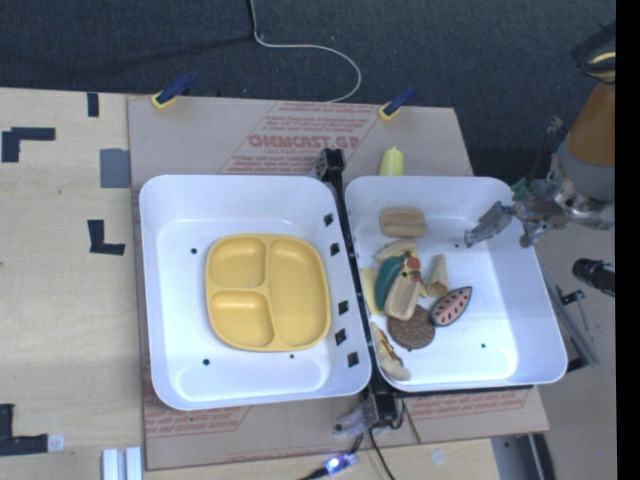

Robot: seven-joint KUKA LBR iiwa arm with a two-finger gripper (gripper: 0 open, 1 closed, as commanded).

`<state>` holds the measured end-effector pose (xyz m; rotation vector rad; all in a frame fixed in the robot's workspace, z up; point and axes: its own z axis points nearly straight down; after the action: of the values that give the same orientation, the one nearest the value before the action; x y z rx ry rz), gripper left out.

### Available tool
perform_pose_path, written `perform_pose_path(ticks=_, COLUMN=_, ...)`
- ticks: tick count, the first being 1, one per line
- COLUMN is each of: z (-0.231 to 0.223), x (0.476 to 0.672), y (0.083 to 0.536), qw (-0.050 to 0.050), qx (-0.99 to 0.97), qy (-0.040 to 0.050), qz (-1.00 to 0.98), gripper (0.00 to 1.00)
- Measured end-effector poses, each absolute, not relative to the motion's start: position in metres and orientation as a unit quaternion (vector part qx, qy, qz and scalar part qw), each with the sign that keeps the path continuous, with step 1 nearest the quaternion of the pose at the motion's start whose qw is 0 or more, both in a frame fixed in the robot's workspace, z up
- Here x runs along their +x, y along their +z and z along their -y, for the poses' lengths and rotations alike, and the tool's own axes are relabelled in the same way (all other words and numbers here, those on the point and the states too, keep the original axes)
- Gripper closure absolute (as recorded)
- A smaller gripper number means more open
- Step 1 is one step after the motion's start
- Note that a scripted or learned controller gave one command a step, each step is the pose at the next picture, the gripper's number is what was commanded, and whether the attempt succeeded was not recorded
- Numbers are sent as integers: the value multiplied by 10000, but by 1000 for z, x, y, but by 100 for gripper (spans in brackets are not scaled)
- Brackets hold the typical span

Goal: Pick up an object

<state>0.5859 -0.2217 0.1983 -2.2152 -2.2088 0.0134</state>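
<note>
Heaped toy food pieces in the right bin [520,353], all lying low and to the view's left of the jaws, none between them. Nearest to the jaws: a tan block [402,222], flat on the bin floor, apart from the finger tips. Below it, further from the jaws, a tight cluster: a pale piece [396,251], a teal piece [385,271], a tan wedge [405,293] leaning over a brown disc [411,330], and a dark spotted oval [451,306] touching the disc on the side nearer the jaws. Furthest down, against the bin's dividing wall, a yellowish piece [390,353].

Gripper [498,238] hovering over the upper right part of the same bin, jaws apart, gripping nothing; one finger slanted down toward the heap, the other short and dark beside it. Behind the jaws, grey wrist and orange band [592,128] reaching in from the view's right.

Well beyond the heap from the jaws, a left bin [160,268] bearing a yellow divided plate [268,292]. Above the jaws and outside the bins, a small yellow thing [391,161] on the cardboard sheet [290,143], with two blue clips [398,101] at its far edge and a white cable [300,48] looping on the dark floor.
</note>
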Motion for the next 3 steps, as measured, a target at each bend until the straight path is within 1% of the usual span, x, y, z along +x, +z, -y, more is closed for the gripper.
perform_pose_path(ticks=1, z=221, x=589, y=207, qw=6, qx=-7067, qy=5, qz=7075, gripper=0)
perform_pose_path(ticks=2, z=222, x=583, y=144, qw=28, qx=-7065, qy=22, qz=7077, gripper=0)
perform_pose_path(ticks=3, z=220, x=586, y=94, qw=-17, qx=-7072, qy=-26, qz=7070, gripper=0)
